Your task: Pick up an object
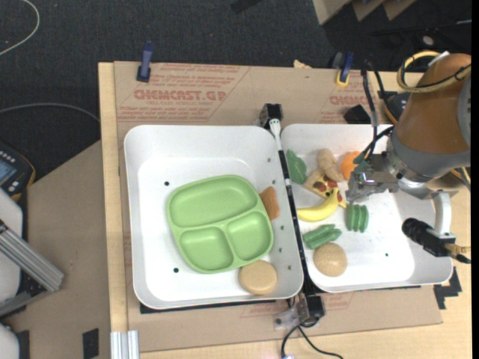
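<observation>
- Two white bins sit side by side on the bench: the left bin [142, 200] and the right bin [397, 264], whose far right rim is covered by the arm.
- Nearest the camera, a round tan bun-like piece [258, 277] lies in the left bin against the green divided tray [218, 221]; a second one [330, 259] lies in the right bin.
- Just beyond that, a green pod [322, 235], then a banana [318, 212] near the shared wall.
- Beside the banana, a dark green piece [356, 218] hangs or lies right under the gripper [358, 189]; whether the gripper is apart or clamped on it cannot be made out.
- Farther back lie a red-and-yellow piece [324, 186], a beige root-like piece [326, 163], a green leaf-like piece [296, 167] and an orange item [349, 163], partly hidden by the wrist.
- A small brown piece [269, 202] is half tucked behind the tray's edge.
</observation>
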